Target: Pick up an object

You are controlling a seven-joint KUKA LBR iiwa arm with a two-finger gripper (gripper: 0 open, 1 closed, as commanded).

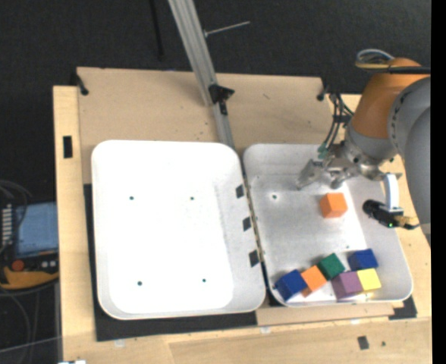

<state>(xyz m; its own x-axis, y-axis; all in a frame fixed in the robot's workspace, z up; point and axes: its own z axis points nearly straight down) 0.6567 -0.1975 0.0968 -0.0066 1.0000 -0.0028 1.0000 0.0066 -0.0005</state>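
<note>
Wooden bench (155, 112) carries two white bins; the right bin (284, 226) holds an orange cube (333, 204) just below-right of the jaws (323, 174), which stand spread, holding nothing.

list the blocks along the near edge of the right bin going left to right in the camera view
blue block → orange block → green block → purple block → yellow block. The second blue block behind the yellow one overlaps it sideways, so I leave it out.

Smooth white plastic bins (170, 158), matt wooden bench (155, 105), glossy coloured blocks (333, 205), metal pole (196, 44)
</note>
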